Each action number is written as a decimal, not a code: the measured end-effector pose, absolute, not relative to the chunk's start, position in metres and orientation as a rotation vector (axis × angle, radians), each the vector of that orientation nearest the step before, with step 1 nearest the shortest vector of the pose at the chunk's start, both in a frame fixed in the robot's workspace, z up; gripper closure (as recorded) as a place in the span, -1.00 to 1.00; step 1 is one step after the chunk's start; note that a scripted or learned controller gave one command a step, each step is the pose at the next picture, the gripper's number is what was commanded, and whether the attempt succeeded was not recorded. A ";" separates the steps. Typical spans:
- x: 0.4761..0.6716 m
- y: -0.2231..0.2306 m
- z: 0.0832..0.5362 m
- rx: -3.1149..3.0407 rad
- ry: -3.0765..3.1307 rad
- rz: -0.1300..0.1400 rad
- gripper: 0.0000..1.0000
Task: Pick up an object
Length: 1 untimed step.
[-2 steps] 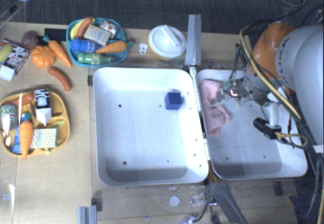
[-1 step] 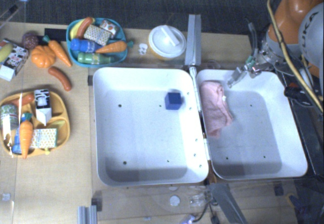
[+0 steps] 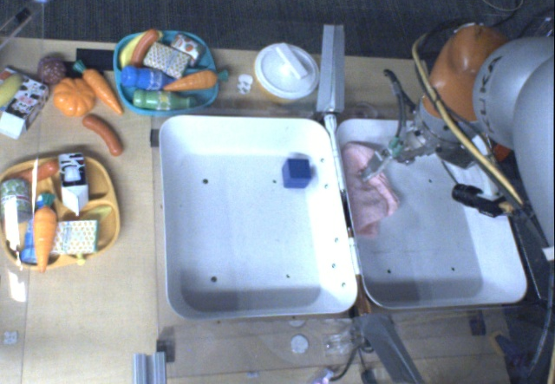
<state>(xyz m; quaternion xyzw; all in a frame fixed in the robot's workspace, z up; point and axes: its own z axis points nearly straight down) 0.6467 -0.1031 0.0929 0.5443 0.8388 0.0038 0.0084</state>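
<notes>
A small blue cube [image 3: 297, 172] lies in the left bin [image 3: 217, 287], toward its upper right. A crumpled pink cloth-like item [image 3: 370, 190] rests against the left wall of the right bin [image 3: 451, 278]. My gripper [image 3: 386, 157] reaches in from the right and hangs low over the pink item's upper right edge, close to it or touching it. The grey arm with its orange band [image 3: 460, 61] and black cables trail off to the right.
On the bench at left stand a blue bowl [image 3: 130, 100] and a yellow plate [image 3: 108, 200], both full of toy food. A toy pumpkin [image 3: 71, 96], a carrot and a sausage [image 3: 102, 133] lie loose. A white lidded bowl [image 3: 286, 70] sits behind the bins.
</notes>
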 end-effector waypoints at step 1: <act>0.616 -0.111 0.093 1.640 2.658 0.016 -1.00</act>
